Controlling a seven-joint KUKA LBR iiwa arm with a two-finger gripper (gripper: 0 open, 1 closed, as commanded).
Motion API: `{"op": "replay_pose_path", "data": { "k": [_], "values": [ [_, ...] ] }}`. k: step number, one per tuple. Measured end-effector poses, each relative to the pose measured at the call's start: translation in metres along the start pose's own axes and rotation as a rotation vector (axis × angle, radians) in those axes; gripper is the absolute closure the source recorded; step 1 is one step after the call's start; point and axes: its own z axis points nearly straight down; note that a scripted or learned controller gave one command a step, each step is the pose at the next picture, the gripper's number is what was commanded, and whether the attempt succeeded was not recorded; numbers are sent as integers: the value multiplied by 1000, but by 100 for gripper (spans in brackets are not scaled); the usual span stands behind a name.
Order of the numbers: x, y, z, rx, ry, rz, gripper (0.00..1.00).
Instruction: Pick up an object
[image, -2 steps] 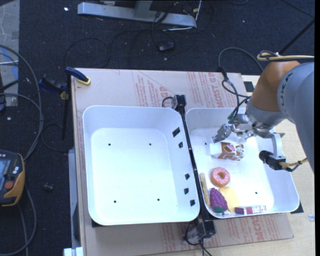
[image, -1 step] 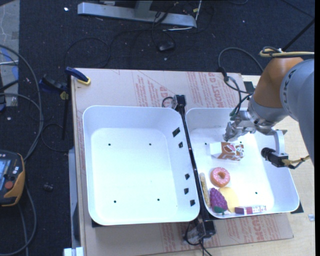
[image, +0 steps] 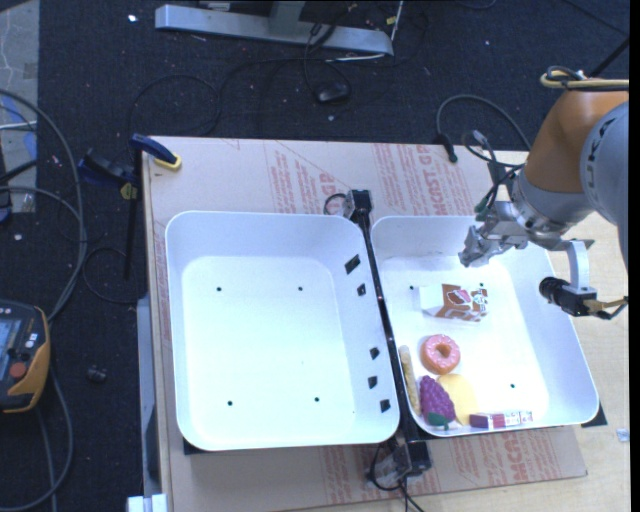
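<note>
Right bin (image: 560, 340): hand (image: 478, 250) fingers indistinct.

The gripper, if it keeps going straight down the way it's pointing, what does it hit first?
Most likely bare floor of the right bin near its back wall. The gripper hangs up-image of the carton; depth is unclear.

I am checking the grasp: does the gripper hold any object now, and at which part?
Nothing is seen held. The gripper hangs above the right bin, apart from the small carton and the doughnut.
</note>
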Motion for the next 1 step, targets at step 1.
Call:
{"op": "replay_pose_path", "data": {
  "k": [1],
  "values": [
    [1,10,-47,0,0,-1,100]
  ]
}}
